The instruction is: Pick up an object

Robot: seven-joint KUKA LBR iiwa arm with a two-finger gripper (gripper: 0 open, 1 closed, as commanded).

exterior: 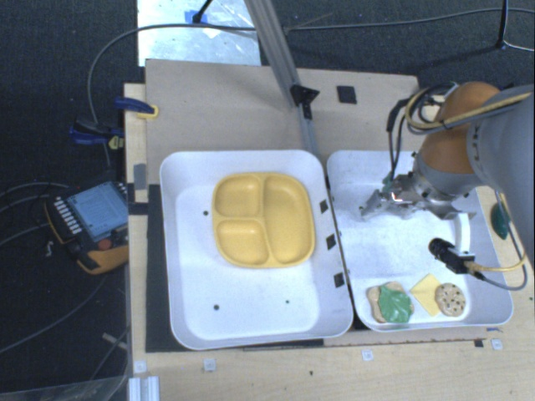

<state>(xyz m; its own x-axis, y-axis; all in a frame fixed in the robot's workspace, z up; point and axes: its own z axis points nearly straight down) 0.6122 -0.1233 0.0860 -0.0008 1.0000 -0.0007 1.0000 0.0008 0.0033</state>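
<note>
Nearest to me, along the front edge of the right bin [351, 170], I see three small pieces in a row: a green-and-tan toy [391, 302], a yellow wedge [425, 293] touching it on the right, and a round speckled cookie [450, 299] just beside the wedge. Any of them could be the object to pick, and all three lie flat on the bin floor, none lifted. Further back in that same bin, I see the gripper [374, 205] low over bare white floor, well apart from the three pieces, pointing toward the wall shared with the left bin [180, 249]. Its tips run into one blurred metallic shape, so I cannot tell how the hand stands, and I see nothing between them. Behind it the grey arm [501, 140] with its orange band [456, 128] comes in from the right, cables looping around the wrist. In the left bin sits a yellow divided plate [263, 220], upright, with three compartments.
</note>
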